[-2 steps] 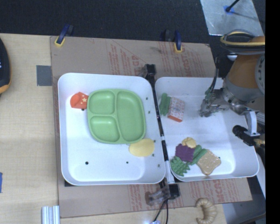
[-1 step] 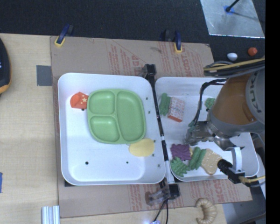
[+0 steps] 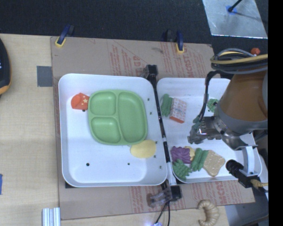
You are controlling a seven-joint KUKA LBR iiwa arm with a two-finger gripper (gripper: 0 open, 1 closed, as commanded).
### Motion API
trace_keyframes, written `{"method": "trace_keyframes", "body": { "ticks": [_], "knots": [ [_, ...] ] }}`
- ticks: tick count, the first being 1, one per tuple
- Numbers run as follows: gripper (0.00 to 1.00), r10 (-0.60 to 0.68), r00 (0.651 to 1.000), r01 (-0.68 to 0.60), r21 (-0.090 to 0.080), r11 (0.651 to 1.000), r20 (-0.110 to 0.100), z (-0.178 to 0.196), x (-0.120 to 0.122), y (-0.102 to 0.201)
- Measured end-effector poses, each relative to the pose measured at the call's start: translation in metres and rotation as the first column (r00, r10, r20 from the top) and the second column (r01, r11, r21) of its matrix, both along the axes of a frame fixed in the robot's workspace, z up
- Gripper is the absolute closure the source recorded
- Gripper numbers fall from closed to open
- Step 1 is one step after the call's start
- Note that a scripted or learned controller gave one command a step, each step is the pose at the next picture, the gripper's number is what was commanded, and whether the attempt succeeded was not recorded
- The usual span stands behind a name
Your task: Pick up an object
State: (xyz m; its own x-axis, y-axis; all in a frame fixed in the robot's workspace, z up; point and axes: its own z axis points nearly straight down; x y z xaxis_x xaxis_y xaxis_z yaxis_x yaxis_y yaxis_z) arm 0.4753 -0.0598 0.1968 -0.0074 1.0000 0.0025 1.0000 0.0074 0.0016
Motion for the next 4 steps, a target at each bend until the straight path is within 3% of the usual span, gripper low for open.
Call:
{"method": "trace_keyframes", "body": {
  "ticks": [1,2,3,4],
  "knots": [
    [0.00,-0.003,1.000,0.003,-0.002,1.000,-0.006,-0.005,0.000,-0.002],
    [0.00,-0.007,1.000,0.007,-0.001,1.000,-0.002,-0.107,0.002,-0.058],
    [0.00,0.000,1.000,0.000,-0.005,1.000,0.013,0.023,0.068,-0.047],
    [0.00,-0.004,1.000,0.004,0.001,1.000,-0.018,-0.060,-0.004,-0.037]
  ]
}}
